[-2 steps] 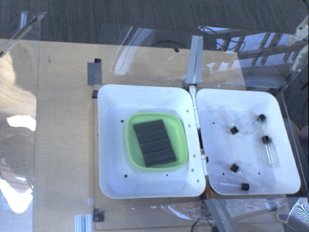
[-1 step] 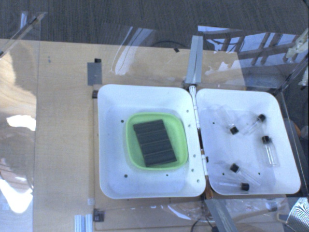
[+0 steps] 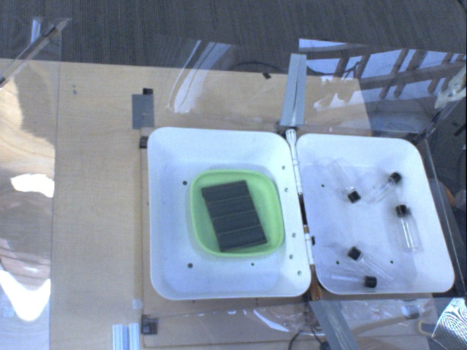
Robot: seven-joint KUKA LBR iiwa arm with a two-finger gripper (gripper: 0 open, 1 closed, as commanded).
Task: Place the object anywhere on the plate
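L bin (image 3: pixel 164 268) – green plate (image 3: pixel 271 217) w/ dark ridged block (image 3: pixel 233 215) | R bin (image 3: pixel 430 268) – clear vials (image 3: pixel 406 226)

Light wood bench (image 3: pixel 87 195) with clear plastic sheeting (image 3: pixel 219 64) throwing glare, bright patches at the left edge. Dark grey carpet (image 3: pixel 182 6) runs across the top of the frame.

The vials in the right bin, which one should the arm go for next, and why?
Probably the vial by the right bin's right wall: it lies apart from the others, so a grasp looks cleaner. All five are still in that bin, and the green plate in the left bin carries a dark ridged block.
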